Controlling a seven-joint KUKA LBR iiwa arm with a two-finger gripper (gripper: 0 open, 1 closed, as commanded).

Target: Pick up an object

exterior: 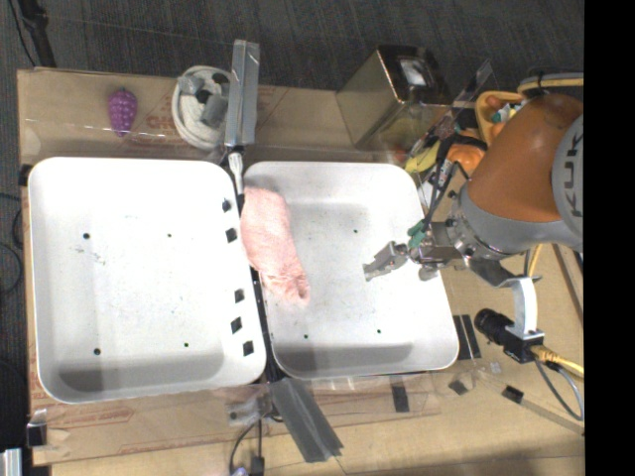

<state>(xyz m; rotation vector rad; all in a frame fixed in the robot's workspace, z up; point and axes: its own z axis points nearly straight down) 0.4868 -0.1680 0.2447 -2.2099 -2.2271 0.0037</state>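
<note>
Judging risk: we couldn't tell the gripper (382, 263) state; pink cloth (273, 246) lay well apart vs the right bin (437, 340) left wall, so a grab could slip off.

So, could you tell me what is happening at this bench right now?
A grey and orange robot arm reaches in from the right over the right-hand bin, its gripper hovering above the bin floor with nothing visibly held. The one thing to pick, a pink cloth-like object, lies apart from it along that bin's left wall. A purple object sits on the bench behind the left bin.
</note>
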